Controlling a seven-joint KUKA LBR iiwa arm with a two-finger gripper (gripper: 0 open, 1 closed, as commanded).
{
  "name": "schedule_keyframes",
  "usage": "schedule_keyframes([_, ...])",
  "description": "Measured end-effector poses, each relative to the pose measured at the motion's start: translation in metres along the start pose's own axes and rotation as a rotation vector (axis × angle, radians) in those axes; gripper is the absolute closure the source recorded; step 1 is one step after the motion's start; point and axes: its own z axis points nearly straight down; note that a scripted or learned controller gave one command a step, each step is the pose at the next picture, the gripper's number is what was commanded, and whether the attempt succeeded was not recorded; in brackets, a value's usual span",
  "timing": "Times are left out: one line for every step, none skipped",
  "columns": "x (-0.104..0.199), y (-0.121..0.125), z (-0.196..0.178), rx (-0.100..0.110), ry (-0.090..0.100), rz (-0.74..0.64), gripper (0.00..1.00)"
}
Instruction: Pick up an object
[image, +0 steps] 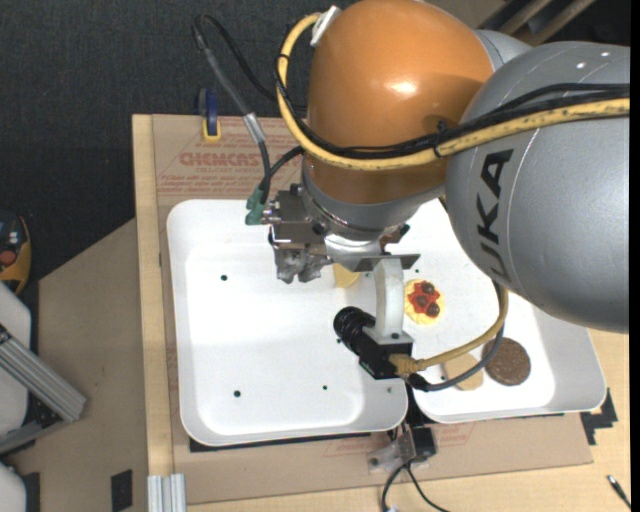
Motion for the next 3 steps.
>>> schedule_keyframes([0.006,0.000,0.011,0.008,-0.004,0.000,1.00])
schedule_keyframes([-0.013,0.001,-0.014,0.002,-0.002,0.002,1.00])
schedule_keyframes([-0.071,0.029,0.051,0.013,-0.008,0.009,1.00])
